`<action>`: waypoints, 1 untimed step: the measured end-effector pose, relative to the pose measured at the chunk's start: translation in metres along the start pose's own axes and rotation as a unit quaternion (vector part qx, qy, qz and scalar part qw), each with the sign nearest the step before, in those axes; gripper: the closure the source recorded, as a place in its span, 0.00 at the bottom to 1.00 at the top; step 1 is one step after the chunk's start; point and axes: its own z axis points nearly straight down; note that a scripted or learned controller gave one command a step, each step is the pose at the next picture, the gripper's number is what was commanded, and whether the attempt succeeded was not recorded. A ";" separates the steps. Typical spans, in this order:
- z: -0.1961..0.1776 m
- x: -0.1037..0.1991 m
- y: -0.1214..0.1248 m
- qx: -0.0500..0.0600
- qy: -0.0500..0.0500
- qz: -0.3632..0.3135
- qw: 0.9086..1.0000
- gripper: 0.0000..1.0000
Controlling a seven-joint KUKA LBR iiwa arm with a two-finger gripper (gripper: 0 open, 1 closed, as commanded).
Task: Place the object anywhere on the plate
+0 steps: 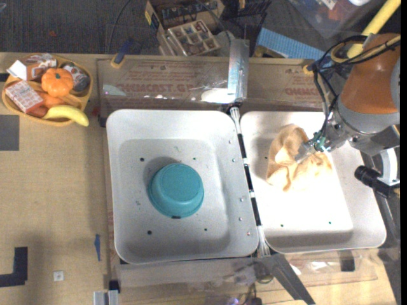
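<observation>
Gripper point(316, 143) sits down on the tan cloth point(289, 157) in the right bin point(305, 227), grip unclear from here, and that limp cloth could slip free before reaching the teal plate point(177, 189) at centre-left.

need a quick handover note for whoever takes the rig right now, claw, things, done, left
Claw: down in the right bin, at the right side of the cloth; whether it grips the cloth can't be told.
Cloth: tan, crumpled, lying in the upper part of the right bin.
Plate: teal, round, in the middle of the left bin, nothing on it.
Done: arm has reached the cloth.
Left: get a sure grip, lift, carry across the divider, set the cloth on the plate.
</observation>
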 end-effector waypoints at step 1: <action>-0.048 -0.001 0.001 -0.001 0.000 0.000 1.000 1.00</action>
